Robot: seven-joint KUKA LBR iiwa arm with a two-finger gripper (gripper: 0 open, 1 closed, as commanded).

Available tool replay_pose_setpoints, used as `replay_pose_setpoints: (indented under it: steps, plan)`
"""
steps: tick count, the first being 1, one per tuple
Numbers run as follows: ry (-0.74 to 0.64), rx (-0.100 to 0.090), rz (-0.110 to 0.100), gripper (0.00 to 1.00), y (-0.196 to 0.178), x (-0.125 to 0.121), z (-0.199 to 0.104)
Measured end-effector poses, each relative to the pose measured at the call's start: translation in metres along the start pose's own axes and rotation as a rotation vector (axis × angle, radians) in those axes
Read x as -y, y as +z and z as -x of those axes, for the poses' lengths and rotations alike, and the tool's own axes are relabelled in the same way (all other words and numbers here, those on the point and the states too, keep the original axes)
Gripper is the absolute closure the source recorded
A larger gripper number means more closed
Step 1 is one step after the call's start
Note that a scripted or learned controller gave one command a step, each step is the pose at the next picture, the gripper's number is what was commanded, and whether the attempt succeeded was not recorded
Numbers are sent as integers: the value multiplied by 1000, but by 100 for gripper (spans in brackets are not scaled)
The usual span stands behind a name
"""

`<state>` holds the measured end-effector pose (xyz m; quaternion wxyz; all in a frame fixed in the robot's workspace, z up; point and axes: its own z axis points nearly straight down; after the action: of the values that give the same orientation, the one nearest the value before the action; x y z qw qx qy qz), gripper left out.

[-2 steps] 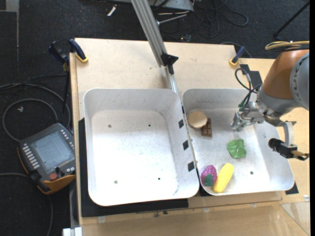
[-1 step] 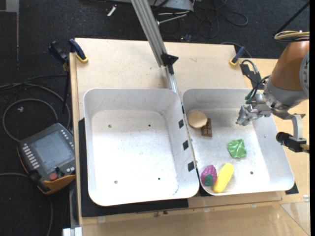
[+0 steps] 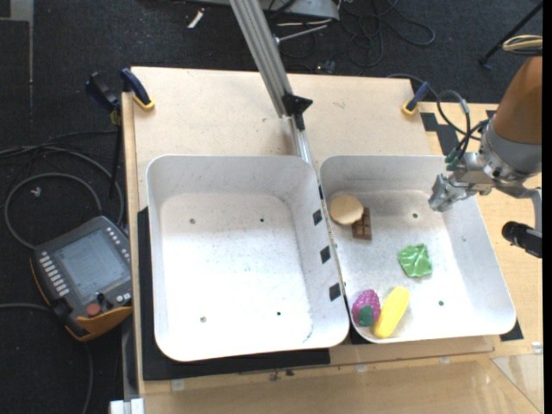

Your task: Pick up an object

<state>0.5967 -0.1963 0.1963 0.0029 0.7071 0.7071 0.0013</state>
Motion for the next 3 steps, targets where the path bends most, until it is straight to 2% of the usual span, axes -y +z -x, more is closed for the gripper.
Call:
replay_pose_setpoints:
  steps: [1, 2, 3]
  plan:
    - [-2, -1, -2, 100, -18, -1, 0]
    - [-7, -4, -7, 100, -14, 16, -59]
    - [-7, -4, -7, 100, -14, 26, -101]
